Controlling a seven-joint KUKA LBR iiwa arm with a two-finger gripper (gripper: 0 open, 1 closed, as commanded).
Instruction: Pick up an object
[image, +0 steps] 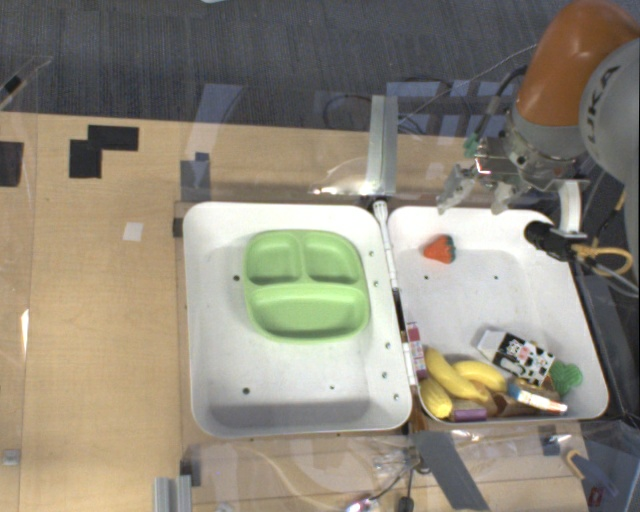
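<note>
In the right bin (500, 290) a small red strawberry toy (438, 249) lies alone near the far left. Heaped in the near corner are yellow bananas (458, 380), a black-and-white patterned box (520, 355), a green round object (567, 377) and a marker-like stick (540, 401). My gripper (473, 190) hangs above the bin's far edge, up and right of the strawberry, fingers spread apart with nothing between them. It touches none of the objects.
The left bin (215, 380) holds a green divided plate (303, 283) at its middle. A metal post (383, 145) stands at the back between the bins. Cables run at the right of the bench.
</note>
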